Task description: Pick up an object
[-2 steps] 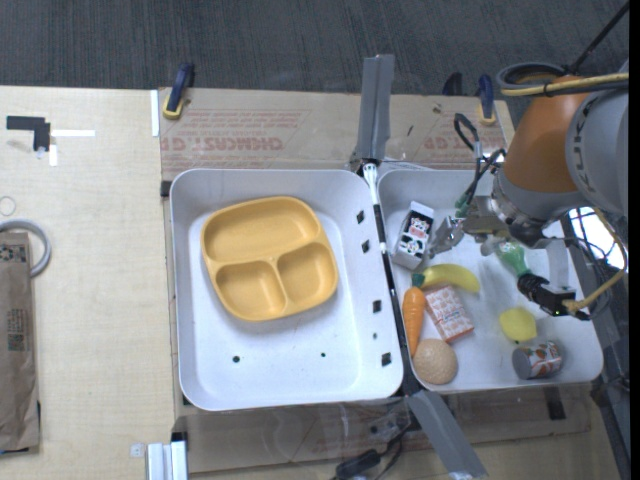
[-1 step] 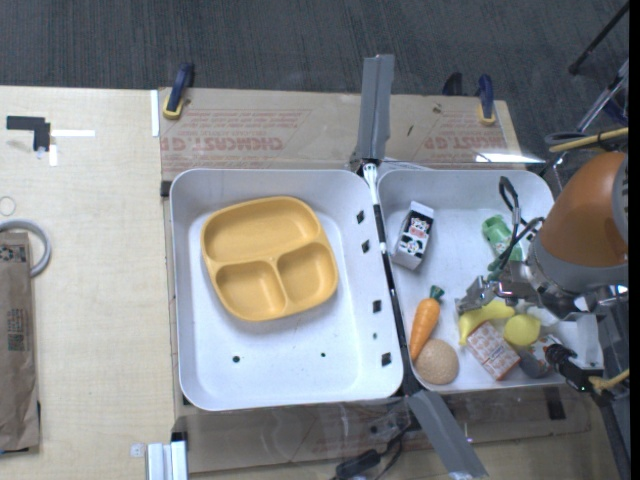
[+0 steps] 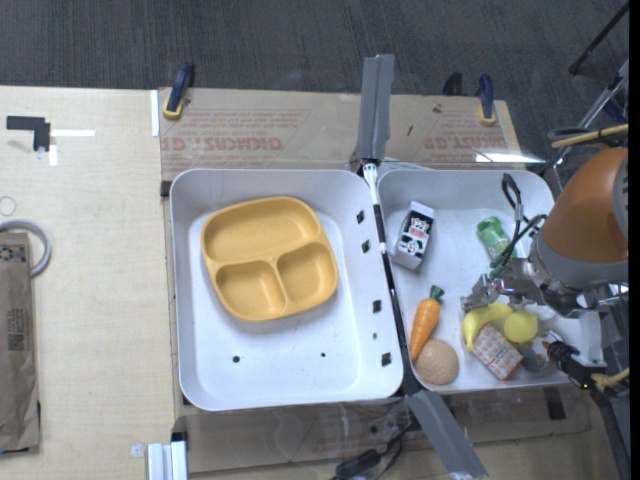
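The right bin [image 3: 450, 193] holds several objects: a small black-and-white carton [image 3: 413, 235], a green item [image 3: 492, 235], a toy carrot [image 3: 425, 323], a tan round object [image 3: 437, 362], a yellow banana [image 3: 482, 320], a yellow lemon [image 3: 520, 326] and a pink-red packet [image 3: 497, 352]. My gripper [image 3: 497, 286] hangs low over the right side of this bin, just above the banana and lemon and below the green item. The arm's orange band [image 3: 592, 208] and grey wrist cover the bin's right edge.
The left bin [image 3: 200, 368] holds a yellow three-compartment plate [image 3: 268, 258]. A grey divider bar [image 3: 376, 98] runs between the bins. Cardboard [image 3: 270, 128] lies behind them, held by blue clamps. Brown paper packaging [image 3: 18, 338] sits at the far left of the bench.
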Controlling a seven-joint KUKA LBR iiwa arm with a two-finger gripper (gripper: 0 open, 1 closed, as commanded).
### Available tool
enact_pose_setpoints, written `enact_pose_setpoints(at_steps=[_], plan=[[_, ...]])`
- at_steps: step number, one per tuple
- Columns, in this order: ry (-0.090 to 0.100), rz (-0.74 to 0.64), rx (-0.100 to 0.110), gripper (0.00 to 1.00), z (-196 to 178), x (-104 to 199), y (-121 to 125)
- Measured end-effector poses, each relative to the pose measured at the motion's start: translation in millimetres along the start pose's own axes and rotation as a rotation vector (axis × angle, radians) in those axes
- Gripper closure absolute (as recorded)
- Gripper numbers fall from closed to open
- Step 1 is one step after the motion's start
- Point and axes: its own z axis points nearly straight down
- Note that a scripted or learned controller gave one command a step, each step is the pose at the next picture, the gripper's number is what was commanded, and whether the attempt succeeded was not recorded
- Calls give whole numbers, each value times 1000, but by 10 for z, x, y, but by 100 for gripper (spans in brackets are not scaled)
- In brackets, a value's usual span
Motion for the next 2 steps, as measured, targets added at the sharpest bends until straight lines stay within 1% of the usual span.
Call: enact_pose_setpoints(at_steps=[1, 2], plan=[[-4, -12, -1, 100, -1172, 860, -262], [-6, -191, -1, 100, -2100, 851, 23]])
